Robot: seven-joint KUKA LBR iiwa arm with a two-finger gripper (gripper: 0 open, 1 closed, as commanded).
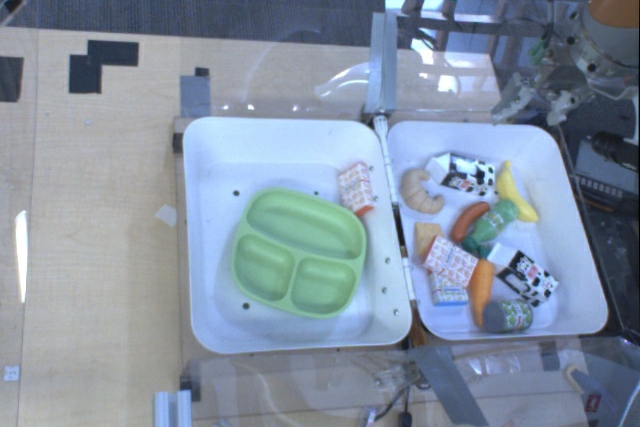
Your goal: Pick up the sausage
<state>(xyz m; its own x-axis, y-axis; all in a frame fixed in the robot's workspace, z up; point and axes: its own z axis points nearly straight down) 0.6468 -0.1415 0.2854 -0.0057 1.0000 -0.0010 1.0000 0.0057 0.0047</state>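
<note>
Two shallow white bins are sitting side by side on a pale wooden worktop (pixel 90 215), the left bin (pixel 205 245) and the right bin (pixel 575 245) touching along their inner rims. Black angular markings are showing near the worktop's far left edge, and dark grey carpet is running behind its far edge, where a thin cable is looping. Clear panels and a metal frame are standing just behind the right bin. A green divided plate (pixel 298 253) is lying in the middle of the left bin, with a small red-patterned carton (pixel 356 187) beside its far right corner. The sausage (pixel 469 219), reddish orange, is lying tilted near the centre of the right bin, touching a green bottle-shaped thing (pixel 494 223). Around it are crowding a croissant (pixel 423 191), a black-and-white carton (pixel 464 175), a banana (pixel 517 192), a carrot (pixel 481 289), a patterned packet (pixel 450 261) and a second black-and-white carton (pixel 528 277) toward the near right corner. The arm is hanging over the worktop's far right corner, outside the bin, its gripper (pixel 535 100) well apart from the sausage; whether the jaws are apart or together I cannot tell, as they are blurring into the frame behind.
</note>
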